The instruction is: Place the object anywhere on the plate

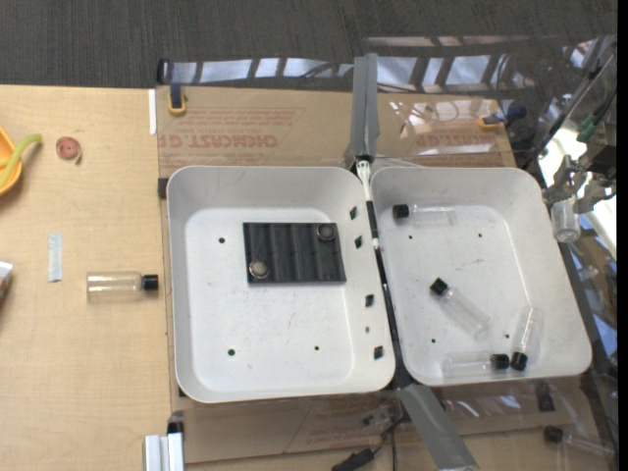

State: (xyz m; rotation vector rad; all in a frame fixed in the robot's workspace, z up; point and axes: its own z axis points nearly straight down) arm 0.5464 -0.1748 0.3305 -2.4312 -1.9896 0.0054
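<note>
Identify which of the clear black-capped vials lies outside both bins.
The vial on the wooden bench, left of the left bin, its black cap pointing toward that bin. The other four vials lie inside the right bin.

Cardboard [235, 126] behind bins: upside-down red print, "CHEMCAST GP".

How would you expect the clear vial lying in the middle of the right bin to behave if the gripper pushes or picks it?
The vial lies on its side and looks round, so a push would probably roll it across the right bin. Its clear, smooth wall suggests it could slip between fingers. It looks empty, so likely light; whether it is glass or plastic I cannot tell.
</note>
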